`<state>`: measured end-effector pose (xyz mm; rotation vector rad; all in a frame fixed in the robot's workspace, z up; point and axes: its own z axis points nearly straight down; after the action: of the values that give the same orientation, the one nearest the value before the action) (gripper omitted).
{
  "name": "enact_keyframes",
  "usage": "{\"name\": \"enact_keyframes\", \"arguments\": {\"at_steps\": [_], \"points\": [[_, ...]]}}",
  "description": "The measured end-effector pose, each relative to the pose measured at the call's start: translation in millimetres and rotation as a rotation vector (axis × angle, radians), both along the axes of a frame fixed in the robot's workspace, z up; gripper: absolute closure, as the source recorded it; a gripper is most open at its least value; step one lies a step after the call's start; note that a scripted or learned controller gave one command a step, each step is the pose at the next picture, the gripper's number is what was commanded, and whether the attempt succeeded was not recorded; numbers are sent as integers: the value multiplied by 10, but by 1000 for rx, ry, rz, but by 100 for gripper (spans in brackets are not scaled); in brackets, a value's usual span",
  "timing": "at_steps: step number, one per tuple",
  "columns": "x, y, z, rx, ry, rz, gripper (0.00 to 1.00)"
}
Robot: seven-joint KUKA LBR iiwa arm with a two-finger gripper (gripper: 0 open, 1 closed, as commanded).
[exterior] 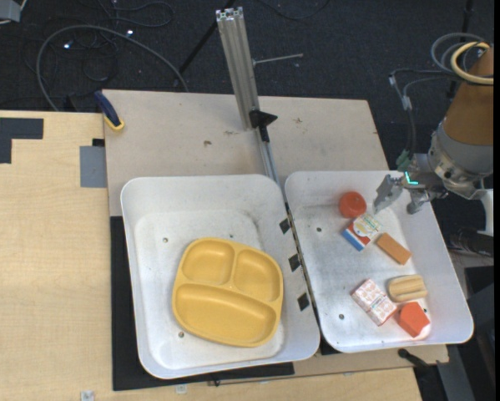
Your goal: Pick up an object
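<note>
Red ball [352, 204] sits at the right bin's [333, 324] 12 o'clock, clustered with the other small items, so I read the gripper [397, 195], fingers spread and unladen at its 3 o'clock, as lined up to grab.

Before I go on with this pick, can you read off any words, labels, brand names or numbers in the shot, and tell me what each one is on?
No text can be read in this view.
Small carton in the right bin: printed blue, white and red, print too small and blurred to read.
Pink patterned block: a checked pattern, no letters legible.
Yellow divided plate in the left bin: plain, no marking.
</note>
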<state>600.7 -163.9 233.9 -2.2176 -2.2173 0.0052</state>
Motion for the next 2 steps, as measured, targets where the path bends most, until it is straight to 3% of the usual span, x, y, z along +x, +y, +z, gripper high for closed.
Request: {"name": "enact_keyframes", "arguments": {"at_steps": [1, 2], "points": [[9, 0, 16, -1, -3, 0, 0], [-23, 15, -421, 0, 1, 0, 0]]}}
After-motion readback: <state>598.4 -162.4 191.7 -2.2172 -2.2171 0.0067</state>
